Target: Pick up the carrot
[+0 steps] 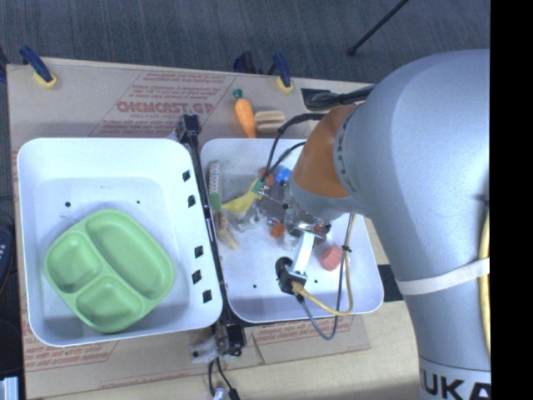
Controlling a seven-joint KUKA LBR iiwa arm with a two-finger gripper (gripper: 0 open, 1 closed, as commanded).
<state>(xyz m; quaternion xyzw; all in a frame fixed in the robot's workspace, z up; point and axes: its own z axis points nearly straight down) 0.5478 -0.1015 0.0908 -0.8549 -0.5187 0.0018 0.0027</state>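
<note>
While the green divided plate (pixel 108 269) lay in the left bin (pixel 50 161), the arm hung low over the right bin (pixel 250 302), its hand (pixel 268 202) among small clutter: a yellow piece (pixel 241 201), a pink piece (pixel 331 257). Hand opening: could not tell, wrist blocked it. The carrot (pixel 244 116) lay outside both bins, on the worktop (pixel 108 98) just behind the right bin's rear rim, beside a tan bun-like item (pixel 270 122). Judgement: lift clear, travel over the rim, close across the carrot's width.
</note>
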